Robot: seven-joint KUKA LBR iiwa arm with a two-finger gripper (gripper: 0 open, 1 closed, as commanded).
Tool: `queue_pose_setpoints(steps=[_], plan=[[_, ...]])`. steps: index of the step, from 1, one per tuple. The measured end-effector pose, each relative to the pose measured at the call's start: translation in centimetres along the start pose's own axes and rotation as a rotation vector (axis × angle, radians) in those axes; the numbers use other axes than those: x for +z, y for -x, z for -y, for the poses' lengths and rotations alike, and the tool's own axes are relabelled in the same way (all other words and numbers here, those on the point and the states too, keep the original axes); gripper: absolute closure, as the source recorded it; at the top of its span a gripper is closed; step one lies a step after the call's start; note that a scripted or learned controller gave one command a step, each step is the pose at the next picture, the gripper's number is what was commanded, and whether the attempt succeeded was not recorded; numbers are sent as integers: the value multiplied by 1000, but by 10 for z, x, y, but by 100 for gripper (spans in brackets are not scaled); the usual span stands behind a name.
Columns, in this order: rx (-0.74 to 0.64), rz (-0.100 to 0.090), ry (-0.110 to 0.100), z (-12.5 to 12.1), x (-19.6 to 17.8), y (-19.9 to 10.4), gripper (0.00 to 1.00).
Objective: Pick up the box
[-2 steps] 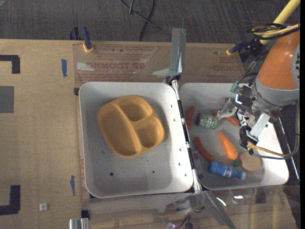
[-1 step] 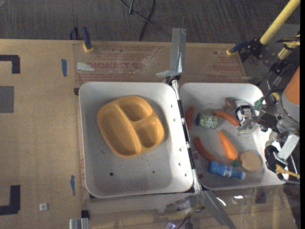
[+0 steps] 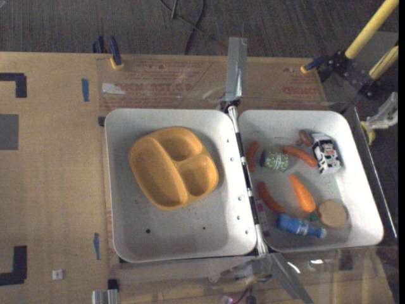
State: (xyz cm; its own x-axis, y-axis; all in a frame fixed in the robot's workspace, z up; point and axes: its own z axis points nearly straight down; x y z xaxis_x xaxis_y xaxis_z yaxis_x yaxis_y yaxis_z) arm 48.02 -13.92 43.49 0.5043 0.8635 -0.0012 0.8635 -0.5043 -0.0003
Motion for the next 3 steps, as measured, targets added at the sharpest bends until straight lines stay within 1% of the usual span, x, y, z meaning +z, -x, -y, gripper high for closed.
queue_pose_setpoints(steps=[1,2,3], plan=[[-286,-1,-1,60,167,-102,0],[-193,-1,-4,61,184,-103,0],[43,0,0,9,22,-14,0]])
